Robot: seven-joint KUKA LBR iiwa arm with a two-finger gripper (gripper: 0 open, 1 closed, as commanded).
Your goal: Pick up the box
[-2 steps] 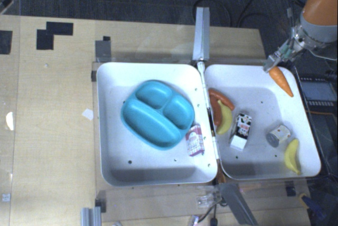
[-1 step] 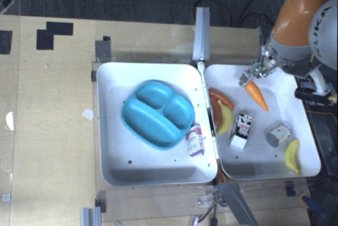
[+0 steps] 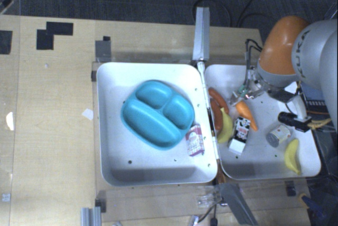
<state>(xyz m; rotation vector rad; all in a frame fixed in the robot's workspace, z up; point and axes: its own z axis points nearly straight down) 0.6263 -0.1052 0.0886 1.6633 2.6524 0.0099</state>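
Bins sit side by side on the pale wooden bench [image 3: 53,130], and we use the right shallow white bin [image 3: 311,167] as our landmark. Inside it, near its left wall, we see the small black-and-white box [image 3: 241,130] standing a bit tilted, with a small white piece touching its lower end. Just left of the box lies a yellow banana [image 3: 226,125], and above that, hard against the bin's left wall, a long reddish-brown sausage shape [image 3: 215,103]. An orange carrot-shaped toy [image 3: 246,114] touches the top of the box.

The grey arm with its round orange band [image 3: 281,45] reaches over the top right part of this bin. Its two-finger gripper [image 3: 244,94] hangs near the bin's upper middle, just above the carrot toy and a little up from the box. It is not touching the box. The tips are too small and blurry for us to say more about them.

Lower right in the bin we see a small grey cylinder [image 3: 275,136] and a second yellow banana [image 3: 292,155].

To the left of our landmark, the other shallow white bin [image 3: 108,167] holds a big blue divided plate [image 3: 157,113] and a small red-and-white packet [image 3: 195,140] near the wall the bins share.
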